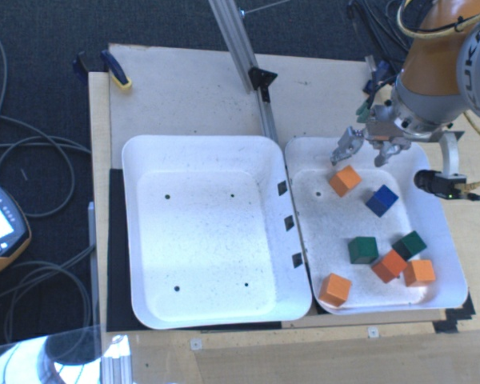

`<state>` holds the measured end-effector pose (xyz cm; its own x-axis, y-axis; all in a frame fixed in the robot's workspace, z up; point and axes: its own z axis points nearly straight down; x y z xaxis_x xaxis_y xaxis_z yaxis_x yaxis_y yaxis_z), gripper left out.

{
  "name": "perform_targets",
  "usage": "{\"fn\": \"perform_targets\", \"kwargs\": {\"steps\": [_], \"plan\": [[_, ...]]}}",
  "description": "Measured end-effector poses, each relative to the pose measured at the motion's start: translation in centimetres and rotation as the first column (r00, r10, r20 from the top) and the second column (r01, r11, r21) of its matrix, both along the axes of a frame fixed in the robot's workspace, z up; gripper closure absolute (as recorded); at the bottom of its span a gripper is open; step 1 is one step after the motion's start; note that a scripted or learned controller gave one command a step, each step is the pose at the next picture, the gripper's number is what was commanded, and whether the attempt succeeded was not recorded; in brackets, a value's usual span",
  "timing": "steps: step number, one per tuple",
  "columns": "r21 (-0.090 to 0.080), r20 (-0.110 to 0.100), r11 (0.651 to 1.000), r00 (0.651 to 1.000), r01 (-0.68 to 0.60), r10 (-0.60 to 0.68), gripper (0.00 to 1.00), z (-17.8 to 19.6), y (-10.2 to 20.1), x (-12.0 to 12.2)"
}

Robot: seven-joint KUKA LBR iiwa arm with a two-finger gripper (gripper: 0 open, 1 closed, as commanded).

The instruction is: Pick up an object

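dark carpet and loose cables surround my pale wooden counter (184,86), which bears two shallow white plastic bins side by side. the small orange cube (345,180) i judge to be my target lies in the far part of the right bin (444,238), just below my jaws (366,148), which hang spread apart with nothing between them. a small blue cube (382,200) sits near it, apart. i could come down off-centre and nudge the orange cube away, or clip the bin's far rim, since i hover close to it. further off, a dark green cube (363,250), another green cube (412,243) and three more orange cubes crowd the near end. the left bin (136,158) lies beside.
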<state>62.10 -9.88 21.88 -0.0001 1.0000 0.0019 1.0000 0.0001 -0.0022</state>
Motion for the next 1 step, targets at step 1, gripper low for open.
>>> {"fn": "perform_targets", "kwargs": {"steps": [1], "plan": [[-0.001, -0.008, 1.000, 1.000, 0.003, -0.003, 0.00, -7.62, -2.34, -2.46]]}}
